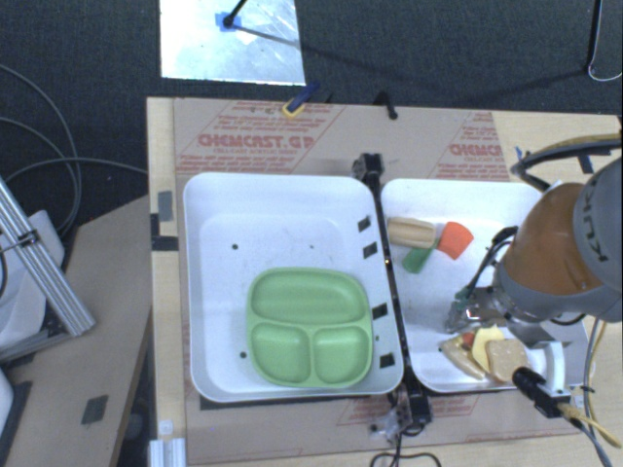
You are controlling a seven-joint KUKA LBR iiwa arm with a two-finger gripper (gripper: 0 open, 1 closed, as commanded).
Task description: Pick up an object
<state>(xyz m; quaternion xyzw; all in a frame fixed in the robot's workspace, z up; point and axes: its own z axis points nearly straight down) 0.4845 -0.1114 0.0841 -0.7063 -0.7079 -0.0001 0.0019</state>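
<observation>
Gripper [465, 311] state unclear, beside 1 tan-and-yellow sandwich-like toy [484, 352]; 1 wooden cylinder [412, 230], 1 orange piece [455, 238], 1 green divided plate [311, 326].

We see a worktop [243, 129] covered with printed cardboard. Two shallow white bins sit directly on it, side by side and touching: the left bin [219, 261] and the right bin [458, 197]. Black clips [370, 168] join their shared edge.
</observation>
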